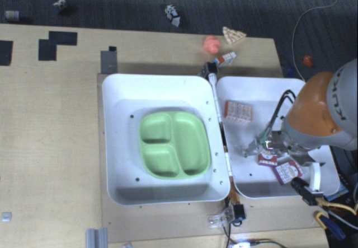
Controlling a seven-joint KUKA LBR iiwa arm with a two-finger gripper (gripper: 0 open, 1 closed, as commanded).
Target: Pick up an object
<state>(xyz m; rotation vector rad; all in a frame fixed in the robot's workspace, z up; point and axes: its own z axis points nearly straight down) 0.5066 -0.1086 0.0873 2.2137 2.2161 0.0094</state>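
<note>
Gripper [263, 145]: I see it low in right bin [246, 182]; grip state unclear to me.
Packet [238, 111]: 11 o'clock of gripper.
Green tray [173, 144]: left bin [120, 129].

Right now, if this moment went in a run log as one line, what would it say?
arm: over right bin | pincer: low among small packets | green tray: left bin, untouched | pickup: not confirmed

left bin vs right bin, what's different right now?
The left bin holds one green divided plate; the right bin holds several small packets, one red-patterned. The arm reaches over the right bin, not the left bin. Both are shallow and white.
</note>
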